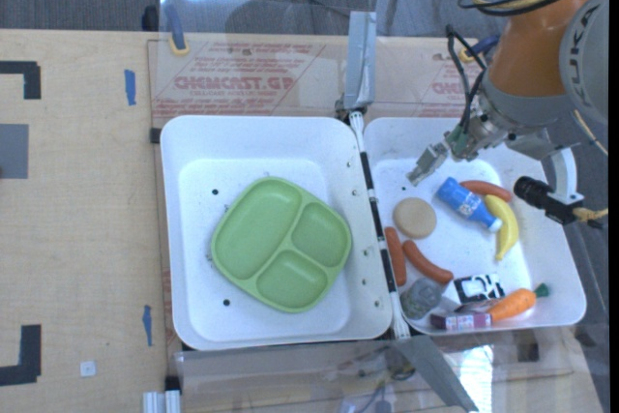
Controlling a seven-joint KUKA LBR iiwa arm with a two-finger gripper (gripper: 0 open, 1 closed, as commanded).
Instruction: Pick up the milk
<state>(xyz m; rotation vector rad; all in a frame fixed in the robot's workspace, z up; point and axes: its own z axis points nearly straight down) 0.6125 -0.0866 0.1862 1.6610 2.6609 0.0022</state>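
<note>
Just below and to the right of my gripper (432,160) lies the milk (463,200), a small blue carton resting on its side on the floor of the right-hand bin (559,305). I cannot tell from this angle whether the gripper is released or clenched; nothing shows in it, and the milk sits apart from it.

The carton's long axis runs on a slant, from its upper-left end, the one nearer the gripper, down to its lower-right end, where it meets a banana (504,222). A red sausage (481,189) curves along its upper-right side, touching or nearly so. I judge the coming move turns on this: the gripper has to shift a little down and right to stand over the carton's middle, then close across the short width, squarely to that slanted axis.

Further below the gripper sits a round tan cookie (416,218), just beside the carton's left end, and beyond it two more sausages (426,261). Crowding on the banana side is the risk I see; a jaw coming down there could land on fruit instead of the bin floor.

Far to the gripper's left, a green plate (280,244) rests in the other bin (184,208).
</note>
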